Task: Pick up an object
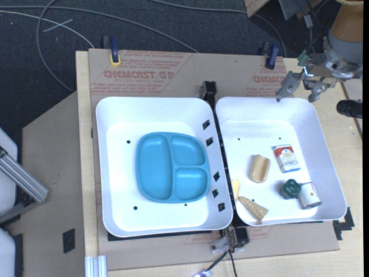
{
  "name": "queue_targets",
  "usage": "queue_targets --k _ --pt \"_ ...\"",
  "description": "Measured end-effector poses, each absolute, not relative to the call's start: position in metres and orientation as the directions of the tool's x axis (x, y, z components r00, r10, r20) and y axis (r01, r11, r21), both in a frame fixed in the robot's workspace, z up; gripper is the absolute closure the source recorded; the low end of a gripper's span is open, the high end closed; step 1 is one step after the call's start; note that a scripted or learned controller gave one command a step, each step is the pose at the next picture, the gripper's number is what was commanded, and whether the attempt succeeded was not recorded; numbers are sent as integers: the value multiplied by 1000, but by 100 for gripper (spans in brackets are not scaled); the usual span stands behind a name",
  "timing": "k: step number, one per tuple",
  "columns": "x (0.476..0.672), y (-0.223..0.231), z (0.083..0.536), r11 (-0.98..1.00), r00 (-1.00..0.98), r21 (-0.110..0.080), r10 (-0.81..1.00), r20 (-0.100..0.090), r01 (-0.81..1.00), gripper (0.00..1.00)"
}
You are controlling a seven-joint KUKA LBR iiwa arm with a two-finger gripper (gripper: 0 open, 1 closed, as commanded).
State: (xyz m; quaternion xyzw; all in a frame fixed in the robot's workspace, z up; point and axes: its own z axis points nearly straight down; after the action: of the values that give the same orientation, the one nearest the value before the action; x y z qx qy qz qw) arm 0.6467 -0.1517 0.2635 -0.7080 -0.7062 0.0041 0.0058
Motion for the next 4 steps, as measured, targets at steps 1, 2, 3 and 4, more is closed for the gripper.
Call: queue_targets --k 1,2,3,4 --pt "648 -151 272 0 0 -1 1000 0 1000 0" --pt "645 -146 231 0 0 -2 1000 0 1000 0" --pt "653 -152 182 0 0 -4 1000 1 1000 0" --pt "649 -155 139 0 0 -5 1000 1 1000 0"
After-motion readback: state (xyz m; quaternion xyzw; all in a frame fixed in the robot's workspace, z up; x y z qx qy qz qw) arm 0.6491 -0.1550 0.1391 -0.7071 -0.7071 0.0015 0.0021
